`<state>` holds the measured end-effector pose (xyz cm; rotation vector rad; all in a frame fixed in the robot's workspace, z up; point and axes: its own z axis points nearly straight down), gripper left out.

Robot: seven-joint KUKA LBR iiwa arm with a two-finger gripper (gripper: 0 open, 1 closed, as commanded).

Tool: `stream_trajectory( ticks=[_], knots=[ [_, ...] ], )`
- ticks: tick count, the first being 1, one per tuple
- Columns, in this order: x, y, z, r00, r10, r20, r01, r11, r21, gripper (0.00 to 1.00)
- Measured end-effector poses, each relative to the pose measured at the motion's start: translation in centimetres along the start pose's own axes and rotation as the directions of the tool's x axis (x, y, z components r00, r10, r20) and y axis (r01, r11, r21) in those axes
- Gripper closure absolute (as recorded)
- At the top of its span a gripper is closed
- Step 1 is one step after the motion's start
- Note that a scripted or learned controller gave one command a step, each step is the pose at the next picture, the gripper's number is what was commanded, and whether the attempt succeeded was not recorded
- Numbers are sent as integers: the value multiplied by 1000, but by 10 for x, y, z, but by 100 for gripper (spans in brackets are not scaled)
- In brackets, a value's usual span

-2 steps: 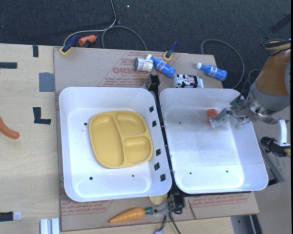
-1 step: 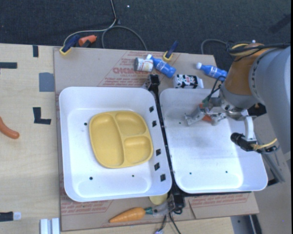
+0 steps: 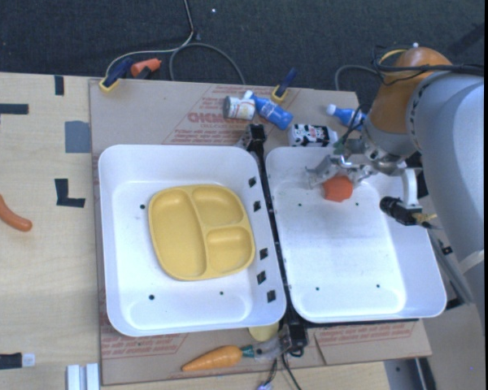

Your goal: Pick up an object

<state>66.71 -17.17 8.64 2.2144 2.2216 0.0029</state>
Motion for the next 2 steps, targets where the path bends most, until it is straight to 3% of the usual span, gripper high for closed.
stream_trajectory(
  ticks=[1,2],
  knots=[
    [0,0,-12,1000,0,2,0,1000,-3,100],
    [41,4,-2,1000,0,1,0,1000,-3,100]
  ],
)
